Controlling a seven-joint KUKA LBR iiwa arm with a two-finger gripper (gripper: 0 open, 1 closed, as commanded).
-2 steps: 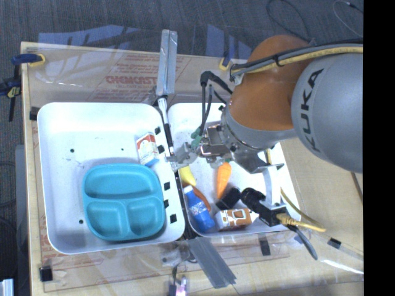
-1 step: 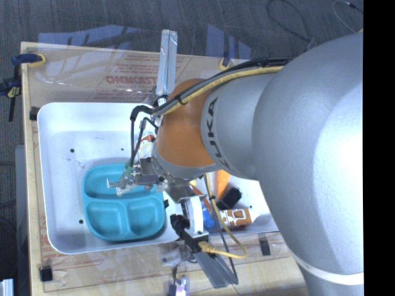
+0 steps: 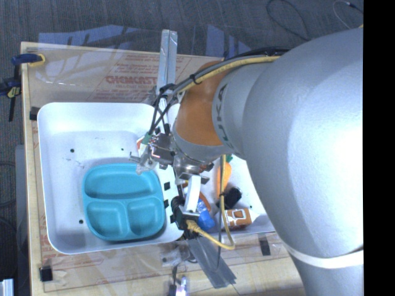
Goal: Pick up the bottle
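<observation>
A small blue object point(image 3: 204, 218), possibly the bottle, lies at the front left of the right bin, partly hidden under the arm. My gripper point(image 3: 147, 160) hangs over the left bin, just above the back right rim of a blue divided plate point(image 3: 123, 205). Nothing shows between its tips from here. The big grey arm with its orange band point(image 3: 200, 119) covers most of the right bin.
In the visible strip of the right bin point(image 3: 262, 226) lie an orange carrot-like piece point(image 3: 223, 175), a black item point(image 3: 232, 196) and a small brown box point(image 3: 238, 216). The left bin point(image 3: 58, 140) has bare white floor behind and left of the plate.
</observation>
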